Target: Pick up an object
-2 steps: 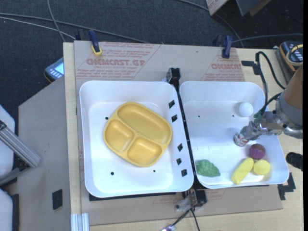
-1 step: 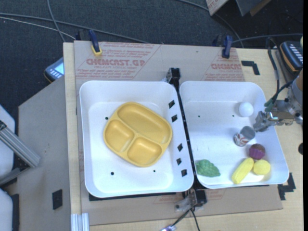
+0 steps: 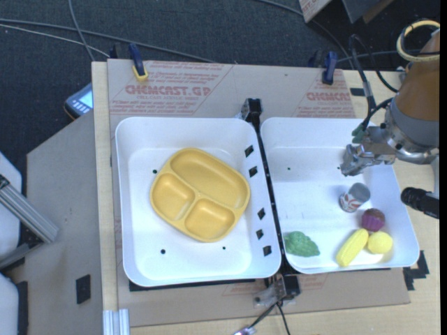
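Nearest the camera, below the tool point(image 3: 357, 160), the right bin point(image 3: 307, 145) holds a yellow corn cob point(image 3: 351, 248), a yellow lemon point(image 3: 380, 243), a green leafy piece point(image 3: 301, 243), a purple fruit point(image 3: 373, 219) and a small can point(image 3: 355, 197) just beneath it. Whether the tool is open cannot be told; nothing shows between its tips. Well left of it, the left bin point(image 3: 140, 152) holds a yellow divided plate point(image 3: 200, 194).

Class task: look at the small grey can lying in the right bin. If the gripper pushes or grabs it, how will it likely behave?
The can lies on its side, so it would probably roll if nudged. It looks rigid and smooth, so the fingers may slip. It seems small, probably light.
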`<state>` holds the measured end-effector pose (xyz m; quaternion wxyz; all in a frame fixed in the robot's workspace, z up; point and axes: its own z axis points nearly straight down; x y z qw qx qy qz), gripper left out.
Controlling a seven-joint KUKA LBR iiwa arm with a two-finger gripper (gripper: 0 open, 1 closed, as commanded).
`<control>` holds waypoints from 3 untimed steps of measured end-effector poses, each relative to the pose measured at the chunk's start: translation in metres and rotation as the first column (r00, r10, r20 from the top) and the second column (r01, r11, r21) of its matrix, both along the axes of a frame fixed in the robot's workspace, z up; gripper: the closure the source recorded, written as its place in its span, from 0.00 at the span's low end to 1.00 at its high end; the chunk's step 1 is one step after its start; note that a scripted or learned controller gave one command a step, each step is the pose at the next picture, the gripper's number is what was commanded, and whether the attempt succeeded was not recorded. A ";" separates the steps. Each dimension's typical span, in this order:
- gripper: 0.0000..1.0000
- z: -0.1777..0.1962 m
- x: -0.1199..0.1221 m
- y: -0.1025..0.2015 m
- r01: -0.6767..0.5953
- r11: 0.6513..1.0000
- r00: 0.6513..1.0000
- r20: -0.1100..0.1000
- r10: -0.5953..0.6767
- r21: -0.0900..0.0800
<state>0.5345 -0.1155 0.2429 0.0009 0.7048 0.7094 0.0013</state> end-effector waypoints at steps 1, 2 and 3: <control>1.00 0.007 0.027 0.050 0.000 1.000 1.000 0.000 0.000 0.000; 1.00 0.000 0.053 0.109 0.000 1.000 1.000 -0.001 0.000 0.001; 1.00 -0.004 0.067 0.164 0.001 1.000 1.000 -0.001 -0.001 0.001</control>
